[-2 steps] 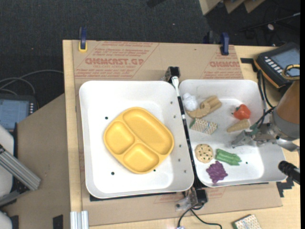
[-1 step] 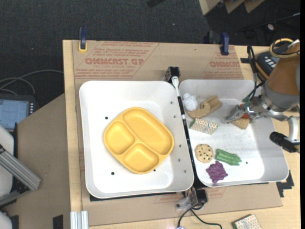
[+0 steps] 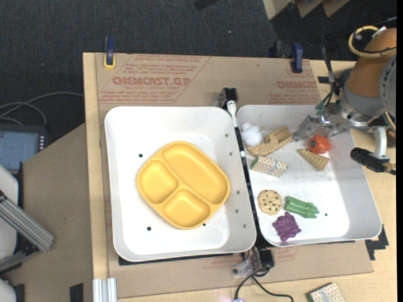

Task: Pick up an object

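The pincer (image 3: 313,126) hangs low over the right bin (image 3: 359,206), its fingers spread apart with nothing between them, one tip just beside the red tomato (image 3: 319,144). A tan bread piece (image 3: 272,140) lies near, toward the yellow divided plate (image 3: 182,184) in the left bin (image 3: 119,168).

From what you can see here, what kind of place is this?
Most likely a robotics lab bench set up for grasping trials. A robot arm reaches over two white bins clamped to a board, toy food such as a cookie and purple grapes lies in one, and loose cables run nearby.
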Robot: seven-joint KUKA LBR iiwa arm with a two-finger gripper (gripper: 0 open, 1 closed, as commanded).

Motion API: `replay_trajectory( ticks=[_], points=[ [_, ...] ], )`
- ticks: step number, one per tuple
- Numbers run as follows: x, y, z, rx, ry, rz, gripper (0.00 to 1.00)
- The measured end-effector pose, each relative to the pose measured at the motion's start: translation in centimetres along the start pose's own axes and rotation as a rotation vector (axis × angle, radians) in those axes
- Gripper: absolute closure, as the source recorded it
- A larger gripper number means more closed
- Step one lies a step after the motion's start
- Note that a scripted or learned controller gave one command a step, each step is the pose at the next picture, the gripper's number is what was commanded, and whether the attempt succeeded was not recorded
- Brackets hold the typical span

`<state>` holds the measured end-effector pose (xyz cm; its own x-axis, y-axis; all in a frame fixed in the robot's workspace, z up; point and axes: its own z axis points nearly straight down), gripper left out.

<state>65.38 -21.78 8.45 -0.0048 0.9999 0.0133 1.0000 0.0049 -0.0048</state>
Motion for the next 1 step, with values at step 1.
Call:
replay_trajectory(
  ticks=[1],
  points=[
    [-0.04,-4.35,-0.15,-0.006,-0.005,0.001,0.00]
  ],
)
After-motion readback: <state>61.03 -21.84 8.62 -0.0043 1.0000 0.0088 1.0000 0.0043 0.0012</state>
